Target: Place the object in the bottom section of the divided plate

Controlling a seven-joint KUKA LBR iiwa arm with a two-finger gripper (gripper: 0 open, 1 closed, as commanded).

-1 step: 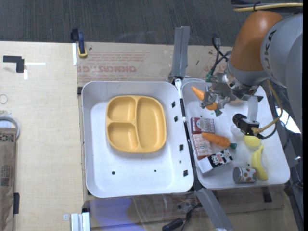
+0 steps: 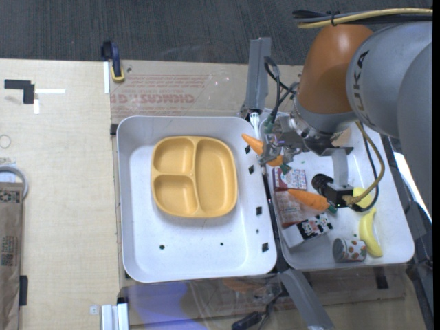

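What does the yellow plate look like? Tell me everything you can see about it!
The yellow plate is a rounded, smooth dish that looks like plastic. Raised ridges split it into three sections: one big one on the right side of the picture and two smaller ones on the left, one above the other. It lies flat in the left white bin, a bit above the middle. No food shows in its sections, and it rests just on the bin floor.

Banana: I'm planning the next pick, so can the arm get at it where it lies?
Probably yes: the banana lies uncovered by the right bin's far wall, nothing on top; only a small can sits beside it.
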